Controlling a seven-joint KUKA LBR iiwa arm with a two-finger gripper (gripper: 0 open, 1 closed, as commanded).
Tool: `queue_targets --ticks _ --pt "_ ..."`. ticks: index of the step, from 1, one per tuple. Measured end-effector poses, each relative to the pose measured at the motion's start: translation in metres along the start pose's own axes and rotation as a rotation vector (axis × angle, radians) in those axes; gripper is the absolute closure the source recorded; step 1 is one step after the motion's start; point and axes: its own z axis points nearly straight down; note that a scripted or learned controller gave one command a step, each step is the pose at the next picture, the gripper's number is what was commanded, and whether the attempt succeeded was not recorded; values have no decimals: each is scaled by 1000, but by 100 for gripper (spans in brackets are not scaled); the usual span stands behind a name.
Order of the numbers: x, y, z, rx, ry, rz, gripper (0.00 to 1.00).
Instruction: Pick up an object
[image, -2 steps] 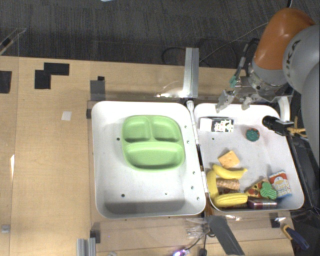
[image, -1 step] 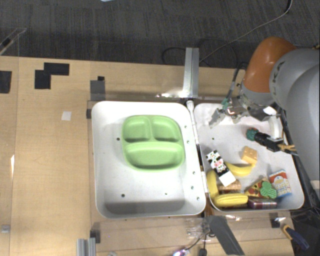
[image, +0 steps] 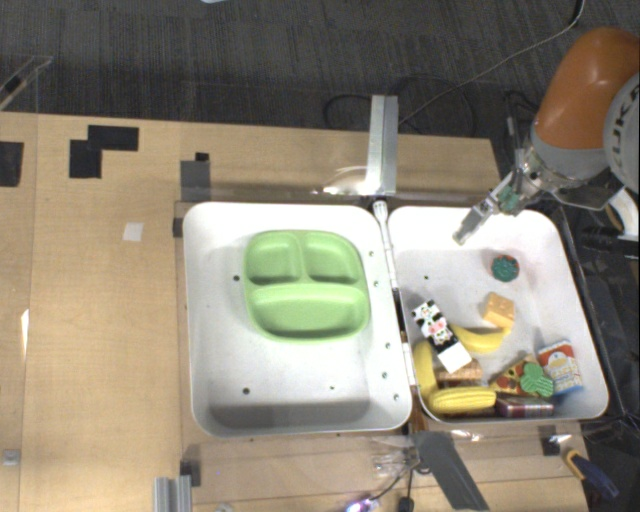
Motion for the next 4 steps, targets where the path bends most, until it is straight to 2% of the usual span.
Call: queue_targets --ticks 1,2,3,4 --pt "18 -36 90 2 3 -37 0" --pt "17 -36 90 1 2 -37 0" --pt "23 -11 109 0 1 508 0" --pt "59 -112 105 -2 -2 464 0"
